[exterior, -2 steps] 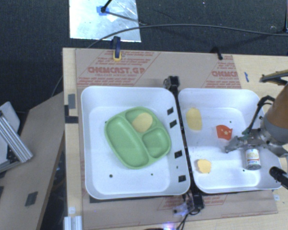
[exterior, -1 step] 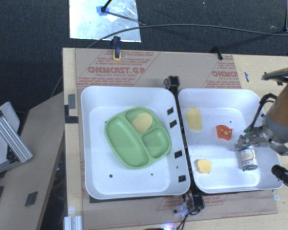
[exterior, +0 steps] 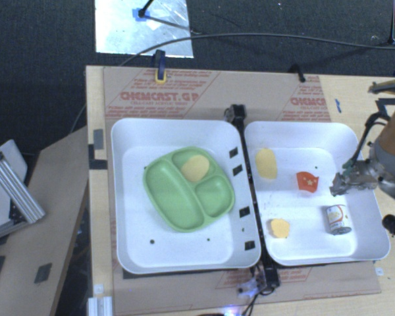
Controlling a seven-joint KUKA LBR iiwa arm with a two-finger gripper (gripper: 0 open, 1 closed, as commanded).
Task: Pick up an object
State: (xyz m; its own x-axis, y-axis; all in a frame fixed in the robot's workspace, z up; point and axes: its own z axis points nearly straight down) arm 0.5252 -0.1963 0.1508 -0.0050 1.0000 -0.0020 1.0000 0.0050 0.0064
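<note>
Nothing picked yet. Green tray (exterior: 178, 203) is sitting in the left bin (exterior: 128, 176) with a yellow piece (exterior: 196, 168) in it; yellow pieces (exterior: 266, 163), red item (exterior: 307, 182) and small can (exterior: 338, 219) are lying loose in the right bin (exterior: 365, 242). Gripper (exterior: 347, 180) is hovering just right of the red item; can't tell how the jaws are standing. Whole grasp and lift are remaining.

White bins: two, (exterior: 178, 131) and (exterior: 303, 133)
Green divided plate (exterior: 178, 199): one
Yellow pieces: three, (exterior: 196, 168), (exterior: 266, 163), (exterior: 280, 228)
Red piece (exterior: 307, 182): one
Can (exterior: 338, 219): one
</note>
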